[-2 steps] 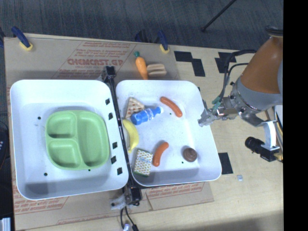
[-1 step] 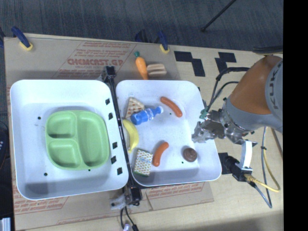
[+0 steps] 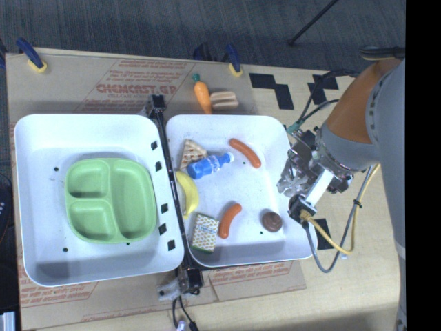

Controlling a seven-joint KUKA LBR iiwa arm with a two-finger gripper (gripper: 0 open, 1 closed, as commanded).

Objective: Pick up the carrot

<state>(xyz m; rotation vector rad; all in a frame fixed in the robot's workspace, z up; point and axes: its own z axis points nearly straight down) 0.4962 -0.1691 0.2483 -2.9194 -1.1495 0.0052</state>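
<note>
The carrot (image 3: 201,95) is small and orange with a green top. It lies on the cardboard just behind the right bin (image 3: 275,126), outside it, touching or nearly touching a tan bread-like piece (image 3: 224,101). My gripper (image 3: 295,188) hangs over the right rim of the right bin, far to the right of the carrot and nearer the camera. Nothing shows in its grasp. The grey arm with its orange band (image 3: 355,109) reaches in from the right.
The right bin holds two orange sausages (image 3: 245,152) (image 3: 229,219), a blue bottle (image 3: 209,165), a sandwich wedge (image 3: 192,151), a banana (image 3: 187,192), a patterned box (image 3: 204,232) and a brown round piece (image 3: 271,220). A green divided plate (image 3: 110,198) sits in the left bin (image 3: 34,136).
</note>
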